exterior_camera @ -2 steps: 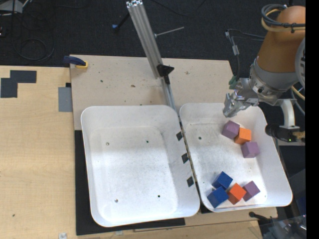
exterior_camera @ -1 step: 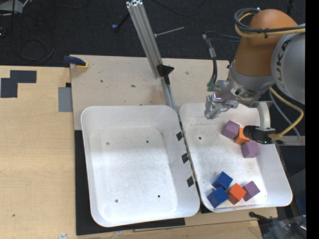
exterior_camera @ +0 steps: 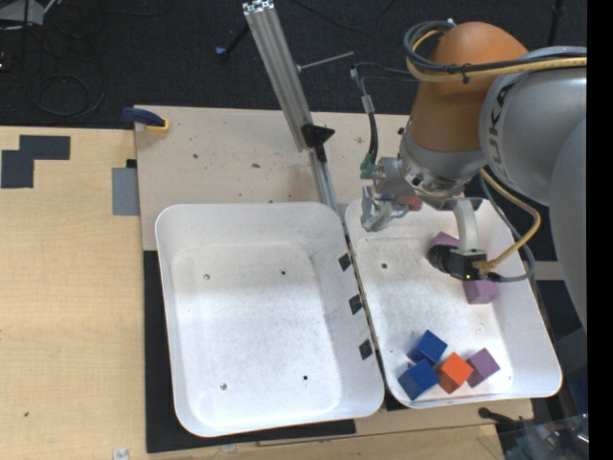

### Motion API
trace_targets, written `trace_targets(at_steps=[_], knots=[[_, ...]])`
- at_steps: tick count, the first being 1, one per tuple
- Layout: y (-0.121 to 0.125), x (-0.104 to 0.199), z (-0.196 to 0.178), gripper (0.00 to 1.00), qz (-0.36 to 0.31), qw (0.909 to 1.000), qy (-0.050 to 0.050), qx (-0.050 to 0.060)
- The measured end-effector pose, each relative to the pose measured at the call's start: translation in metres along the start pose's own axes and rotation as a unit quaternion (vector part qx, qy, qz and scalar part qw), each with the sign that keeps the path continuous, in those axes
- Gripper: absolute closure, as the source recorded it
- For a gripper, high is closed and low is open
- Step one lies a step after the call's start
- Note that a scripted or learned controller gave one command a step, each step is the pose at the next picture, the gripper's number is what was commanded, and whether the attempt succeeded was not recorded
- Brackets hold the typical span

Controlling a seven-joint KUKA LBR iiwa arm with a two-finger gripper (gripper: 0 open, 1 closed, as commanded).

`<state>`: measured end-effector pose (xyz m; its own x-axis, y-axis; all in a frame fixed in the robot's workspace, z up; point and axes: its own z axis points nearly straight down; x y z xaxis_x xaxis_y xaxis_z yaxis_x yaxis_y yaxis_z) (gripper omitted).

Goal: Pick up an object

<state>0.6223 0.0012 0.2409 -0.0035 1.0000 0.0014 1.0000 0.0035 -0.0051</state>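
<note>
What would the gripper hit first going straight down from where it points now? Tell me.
Probably the bare white floor of the right bin. The gripper hangs over that bin's upper left corner, pointing down, apart from the blocks near the front. Depth is hard to judge from this slant.

The grey arm [exterior_camera: 536,132] reaches in from the right, its orange band [exterior_camera: 469,75] bulging above the wrist, with the end effector [exterior_camera: 375,214] pointing downward at the far end; its finger state is unclear.
</note>
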Motion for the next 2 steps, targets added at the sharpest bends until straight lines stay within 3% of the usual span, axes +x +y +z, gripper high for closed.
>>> trace_targets(at_steps=[2], knots=[[0.015,0.088,-0.005,1.00,0.000,1.0000,0.000,-0.002]])
